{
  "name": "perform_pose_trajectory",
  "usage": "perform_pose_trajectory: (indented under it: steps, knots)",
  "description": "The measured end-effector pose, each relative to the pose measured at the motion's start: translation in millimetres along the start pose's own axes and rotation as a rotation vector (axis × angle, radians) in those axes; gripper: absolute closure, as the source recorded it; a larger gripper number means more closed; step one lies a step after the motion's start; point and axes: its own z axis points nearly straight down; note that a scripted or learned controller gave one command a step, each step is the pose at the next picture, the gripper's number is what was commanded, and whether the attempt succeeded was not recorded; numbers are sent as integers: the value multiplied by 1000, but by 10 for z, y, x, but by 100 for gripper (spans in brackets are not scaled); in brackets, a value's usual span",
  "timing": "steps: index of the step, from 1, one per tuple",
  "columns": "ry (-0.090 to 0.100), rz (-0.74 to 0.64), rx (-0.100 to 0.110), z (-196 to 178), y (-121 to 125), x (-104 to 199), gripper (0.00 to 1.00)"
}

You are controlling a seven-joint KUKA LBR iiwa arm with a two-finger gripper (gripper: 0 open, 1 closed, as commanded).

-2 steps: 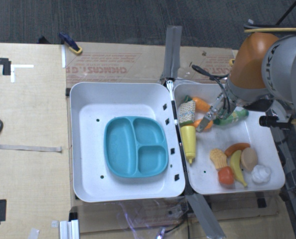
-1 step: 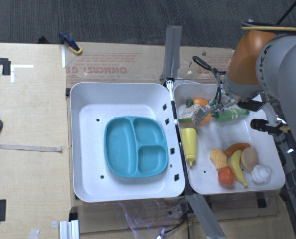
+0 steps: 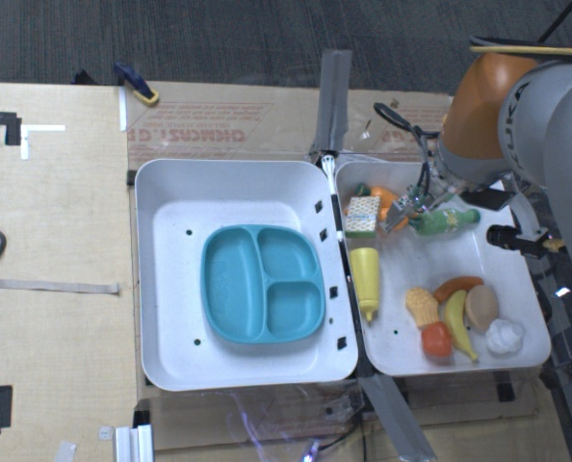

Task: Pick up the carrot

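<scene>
The carrot (image 3: 385, 200) is a small orange piece at the back of the right bin (image 3: 503, 258), lying between a white and green box (image 3: 361, 215) and a green bottle (image 3: 446, 221). My gripper (image 3: 408, 206) reaches down from the grey arm with its orange band (image 3: 483, 104) and sits right at the carrot's right end, partly covering it. The tip is small and cluttered, so contact with the carrot is unclear.
The right bin also holds a yellow bottle (image 3: 365, 277), a corn piece (image 3: 421, 306), a tomato (image 3: 437, 340), a banana (image 3: 459, 323), a sausage (image 3: 457, 285) and a white lump (image 3: 505, 336). In the left bin (image 3: 161, 258) lies a blue divided plate (image 3: 264, 284).
</scene>
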Motion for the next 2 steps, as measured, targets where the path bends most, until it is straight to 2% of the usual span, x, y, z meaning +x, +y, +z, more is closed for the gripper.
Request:
perform_pose_trajectory:
  steps: [1, 2]
  knots:
    - [-1, 52, 5, -897, 394, 454, 100]
    - [4, 33, 0, -969, 858, 1040, 100]
